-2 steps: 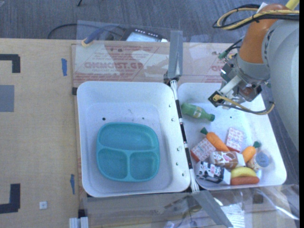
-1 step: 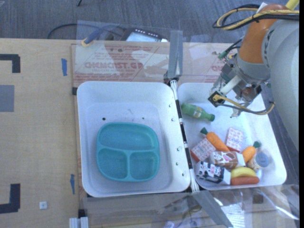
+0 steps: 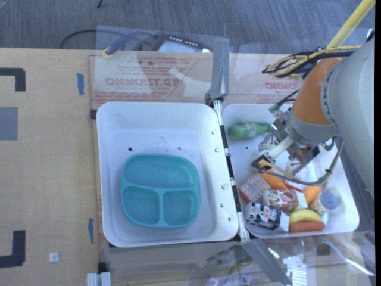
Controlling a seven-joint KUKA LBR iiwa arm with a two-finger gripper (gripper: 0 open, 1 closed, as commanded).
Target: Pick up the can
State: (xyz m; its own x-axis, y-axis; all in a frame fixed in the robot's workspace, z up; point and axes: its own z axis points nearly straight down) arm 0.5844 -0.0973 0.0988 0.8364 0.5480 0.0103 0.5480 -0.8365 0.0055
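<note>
– Gripper (image 3: 280,151) first: where was it seen, and what was held?
– It was seen low over the middle of the right bin (image 3: 351,222), at the end of the grey arm (image 3: 351,100) with its orange band. Whether it was open or closed could not be told, and nothing was seen held in it.
– Where was the can (image 3: 328,200) found?
– It was found near the right bin's front right corner, close to the right wall, with its pale blue top up. No label on it could be read. It lay apart from the gripper, just beside a carrot (image 3: 312,192) and near a banana (image 3: 303,215).
– Was any writing made out?
– "CHEMCAST GP" was read in red on the sheet (image 3: 140,82) behind the bins. Print on a black-and-white box (image 3: 265,214) and on a red-and-white packet (image 3: 256,186) was too small to be read.
– How was the room judged?
– The front half of the right bin was crowded, the things there touching or nearly so. More bare floor was left at the back, around a green bottle (image 3: 247,130) lying on its side. In the left bin (image 3: 119,118) a teal divided plate (image 3: 159,190) was set toward the front, with bare floor behind it.
</note>
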